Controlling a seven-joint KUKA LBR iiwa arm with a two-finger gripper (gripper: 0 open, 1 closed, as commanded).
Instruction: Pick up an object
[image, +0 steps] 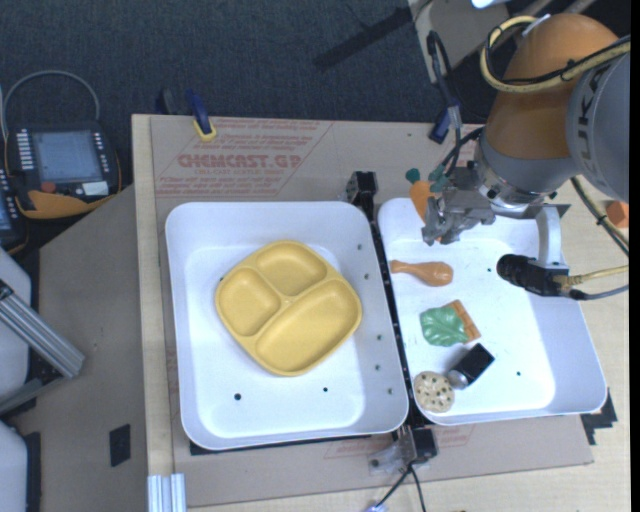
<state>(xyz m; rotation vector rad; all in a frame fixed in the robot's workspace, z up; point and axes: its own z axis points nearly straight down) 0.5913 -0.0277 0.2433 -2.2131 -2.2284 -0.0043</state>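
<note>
Left bin (190, 300): yellow divided plate (288, 305) dead centre, well apart from the arm, poor pinch target, skip. Right bin (570, 370): cookie (434, 391) at near-left corner, touching or just beside black block (473, 364); green packet (446, 325) mid-bin near left wall; tan drumstick-shaped toy (422, 270) above it, lying flat, long axis across bin. Gripper (436, 232) hovering just above far end of that toy, near far-left corner, nothing between fingers; fingers look close together, gap too small to read, cannot tell for sure. Likely step: approach for grasp. Best bet: take tan toy as nearest, open wide before descent, centre over thick end, close across short axis, keep clear of left wall. Risk: toy rolling off under one-sided contact.
</note>
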